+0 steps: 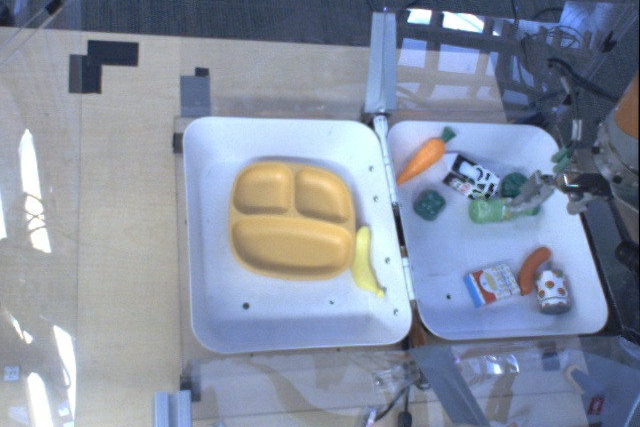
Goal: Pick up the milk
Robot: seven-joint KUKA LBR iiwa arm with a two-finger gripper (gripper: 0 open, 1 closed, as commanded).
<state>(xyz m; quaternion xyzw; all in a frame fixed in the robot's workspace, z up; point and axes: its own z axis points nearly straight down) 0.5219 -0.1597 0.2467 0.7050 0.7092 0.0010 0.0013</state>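
Two shallow white bins sit side by side on the worktop (pixel 120 215). Items, largest first:

1. Left bin (pixel 210 315): holds a yellow divided tray (pixel 292 218) with a banana (pixel 365 263) lying just beside its right edge.
2. Right bin (pixel 440 315): holds the small goods below.
3. Arm and hand (pixel 560 177): at the right bin's far right rim, over its upper corner; whether the hand is wide or narrow cannot be told at this size, and nothing is seen held in it.
4. Carrot (pixel 421 158): upper left of the right bin, lying at a slant.
5. Milk (pixel 492 284): a small carton with red and blue print (judged the task's item), lying on its side in the lower part of the right bin, touching or nearly touching a sausage (pixel 534 267) on its right.
6. Black-and-white carton (pixel 471 178), green objects (pixel 500 205), dark green cube (pixel 430 205), spotted can (pixel 551 289).

Handling note: the step in hand is the approach. Best to travel toward the bin's near side, descend over the carton's middle, and close across its narrower faces, keeping clear of the sausage and can.
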